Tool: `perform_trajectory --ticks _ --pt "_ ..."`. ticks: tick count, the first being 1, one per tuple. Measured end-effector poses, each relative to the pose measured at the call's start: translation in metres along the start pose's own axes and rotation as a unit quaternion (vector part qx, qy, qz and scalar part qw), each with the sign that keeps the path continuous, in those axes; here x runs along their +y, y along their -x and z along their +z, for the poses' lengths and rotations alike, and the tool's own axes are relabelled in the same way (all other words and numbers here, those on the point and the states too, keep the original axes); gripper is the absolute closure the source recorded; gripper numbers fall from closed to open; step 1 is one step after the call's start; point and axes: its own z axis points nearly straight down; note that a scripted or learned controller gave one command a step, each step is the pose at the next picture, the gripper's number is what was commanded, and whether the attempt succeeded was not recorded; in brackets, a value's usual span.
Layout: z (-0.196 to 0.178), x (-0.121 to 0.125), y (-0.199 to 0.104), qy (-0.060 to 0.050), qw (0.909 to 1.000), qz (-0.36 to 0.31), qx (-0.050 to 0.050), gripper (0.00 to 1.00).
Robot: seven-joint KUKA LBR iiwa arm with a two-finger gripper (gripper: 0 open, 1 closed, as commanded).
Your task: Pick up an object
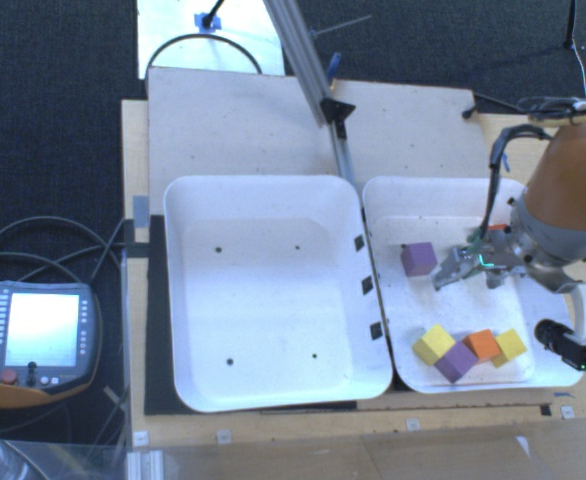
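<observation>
My gripper (pixel 461 268) hangs over the middle of the right bin (pixel 393 203), at the end of the grey and orange arm that comes in from the right. A purple cube (pixel 418 258) lies just to its left, a small gap away. Near the bin's front edge sits a tight cluster: a yellow cube (pixel 434 344), a second purple cube (pixel 456 362), an orange cube (pixel 483 344) and another yellow cube (pixel 511 346). Nothing can be seen held in the gripper.
The left bin (pixel 188 268) stands beside the right one, their rims touching. A metal pole (pixel 303 48) slants down to the back edge between them. A teach pendant (pixel 35 343) and its cables lie off the bench at the left.
</observation>
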Motion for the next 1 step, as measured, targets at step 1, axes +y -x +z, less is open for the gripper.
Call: perform_trajectory --ticks 1 --pt "0.0620 -0.0009 0.0030 -0.003 1.0000 0.001 0.000 0.00"
